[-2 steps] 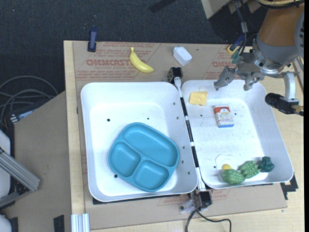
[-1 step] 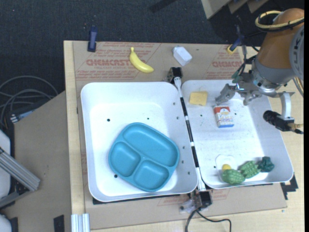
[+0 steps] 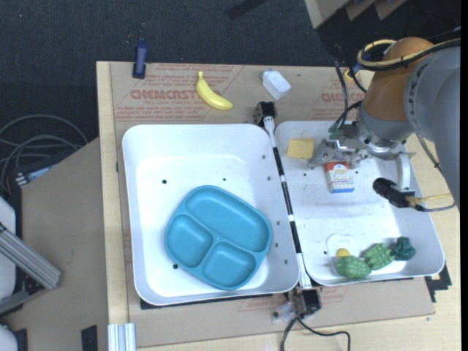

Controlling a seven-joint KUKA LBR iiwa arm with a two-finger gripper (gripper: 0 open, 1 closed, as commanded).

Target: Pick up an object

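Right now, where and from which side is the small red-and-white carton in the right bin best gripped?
Probably across its two long sides, coming straight down from above. The small carton lies flat on the right bin floor, longer than wide, with bare floor on both flanks. The gripper hangs just above its top end.

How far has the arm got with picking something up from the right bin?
Done: the end effector has reached into the right bin, above the small carton. In hand: nothing visibly lifted; the carton, yellow block and green toys all lie on the bin floor. Left: grasping and lifting one.
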